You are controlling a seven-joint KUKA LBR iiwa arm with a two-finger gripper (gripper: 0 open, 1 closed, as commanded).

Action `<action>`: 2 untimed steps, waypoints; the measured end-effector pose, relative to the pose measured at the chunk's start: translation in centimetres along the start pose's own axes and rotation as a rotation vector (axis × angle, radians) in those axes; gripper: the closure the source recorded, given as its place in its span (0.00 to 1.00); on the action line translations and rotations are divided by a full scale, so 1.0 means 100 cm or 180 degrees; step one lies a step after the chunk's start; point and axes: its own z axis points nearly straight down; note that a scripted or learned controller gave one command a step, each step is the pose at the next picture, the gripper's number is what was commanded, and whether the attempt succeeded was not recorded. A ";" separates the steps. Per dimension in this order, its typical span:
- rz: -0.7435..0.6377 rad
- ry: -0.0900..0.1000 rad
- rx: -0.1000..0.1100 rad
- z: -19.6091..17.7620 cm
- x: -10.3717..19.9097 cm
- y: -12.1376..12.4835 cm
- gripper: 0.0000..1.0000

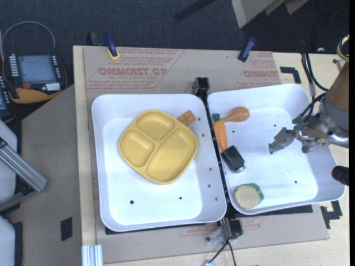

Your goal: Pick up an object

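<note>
Jaws: the jaws [279,141] hang over bare floor in the right bin [277,96], on the end of the arm reaching in from the right. They are dark and seen at a slant, so I cannot tell whether they stand spread or pressed together. Nothing shows between them.

Nearest thing: a black block [233,158] lies to the left of the jaws and a little toward the camera, hard against the bin's left wall. Judged from here, that wall would crowd a grasp on that side.

Toward the camera: a round tan and green piece [248,196] sits left of the jaws in the near left corner of the same bin, apart from the block.

Left of the jaws: an orange carrot [221,135] lies lengthwise along the left wall, its lower end just beside the block. A tan pear-shaped piece [237,114] rests just beyond it.

Reading: every candidate in this bin hugs the left side, while the jaws sit nearer the middle. No pick looks made yet.

Far left: across the divide, the left bin [111,198] holds a yellow divided plate [158,146], well apart from the jaws. A small brown block [187,117] peeks out at the plate's far edge.

Beyond: both bins rest on the table [166,65], clipped at its far edge.
</note>
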 end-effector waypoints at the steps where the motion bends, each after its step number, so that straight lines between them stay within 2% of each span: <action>1: -0.0011 -0.0007 -0.0038 -0.005 0.000 0.002 0.00; 2: -0.0009 0.0000 -0.0015 0.037 0.002 0.002 0.00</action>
